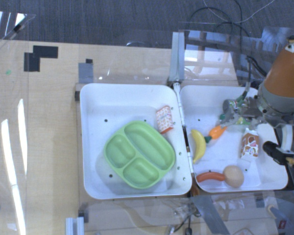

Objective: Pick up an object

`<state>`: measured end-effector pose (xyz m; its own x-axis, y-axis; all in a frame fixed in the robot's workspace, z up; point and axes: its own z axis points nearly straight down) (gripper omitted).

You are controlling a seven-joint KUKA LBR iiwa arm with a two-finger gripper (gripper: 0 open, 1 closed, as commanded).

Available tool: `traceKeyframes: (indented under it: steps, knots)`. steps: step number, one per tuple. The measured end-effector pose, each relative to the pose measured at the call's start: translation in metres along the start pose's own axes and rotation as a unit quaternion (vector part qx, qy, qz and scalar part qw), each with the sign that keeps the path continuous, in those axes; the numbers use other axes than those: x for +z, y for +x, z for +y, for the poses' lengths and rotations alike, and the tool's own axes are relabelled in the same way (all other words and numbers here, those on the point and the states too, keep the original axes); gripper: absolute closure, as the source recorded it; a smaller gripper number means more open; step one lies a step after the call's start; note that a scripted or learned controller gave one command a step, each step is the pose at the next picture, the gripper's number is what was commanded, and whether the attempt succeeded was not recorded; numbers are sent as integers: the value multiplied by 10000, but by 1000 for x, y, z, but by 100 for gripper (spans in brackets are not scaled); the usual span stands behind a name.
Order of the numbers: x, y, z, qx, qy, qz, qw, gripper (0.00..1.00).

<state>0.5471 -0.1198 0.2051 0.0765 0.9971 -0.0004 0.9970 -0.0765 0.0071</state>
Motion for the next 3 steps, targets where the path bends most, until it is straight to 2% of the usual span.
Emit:
traceKeyframes:
  steps: [1,2,3]
  knots:
    - [0,0,0,0,4,1,10000,0]
    - [-32,10,33,-371,10,4,9993,0]
    - [34,-5,23,-614,17,3,9981,0]
